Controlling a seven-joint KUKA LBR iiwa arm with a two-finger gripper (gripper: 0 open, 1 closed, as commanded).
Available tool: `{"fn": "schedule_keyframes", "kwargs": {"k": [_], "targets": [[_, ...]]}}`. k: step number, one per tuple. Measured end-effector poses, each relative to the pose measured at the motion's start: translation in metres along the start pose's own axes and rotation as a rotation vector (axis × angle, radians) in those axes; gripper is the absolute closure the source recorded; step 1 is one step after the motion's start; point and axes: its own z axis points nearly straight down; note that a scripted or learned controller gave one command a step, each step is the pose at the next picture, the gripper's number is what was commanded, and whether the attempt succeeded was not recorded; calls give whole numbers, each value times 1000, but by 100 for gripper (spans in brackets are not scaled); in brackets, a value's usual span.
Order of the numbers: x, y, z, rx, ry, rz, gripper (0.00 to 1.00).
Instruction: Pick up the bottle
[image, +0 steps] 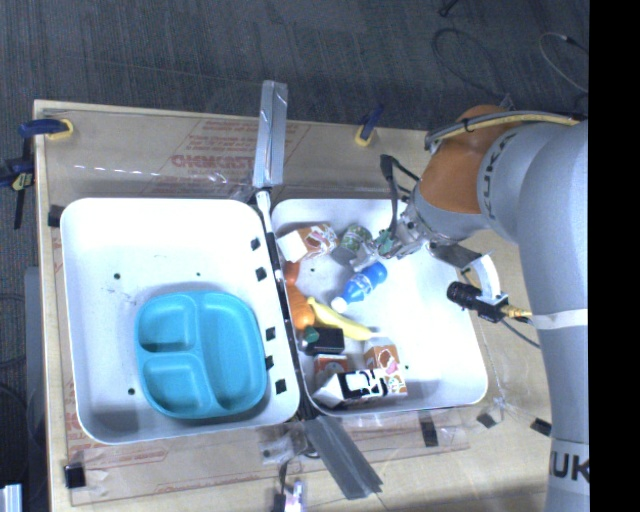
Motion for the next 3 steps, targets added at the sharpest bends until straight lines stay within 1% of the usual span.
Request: {"fn": "schedule_keyframes", "kwargs": {"k": [1, 2, 3], "targets": [[36, -95, 24, 26, 21, 6, 100], [32, -87, 24, 26, 17, 168, 100], [32, -87, 24, 26, 17, 168, 0]]}}
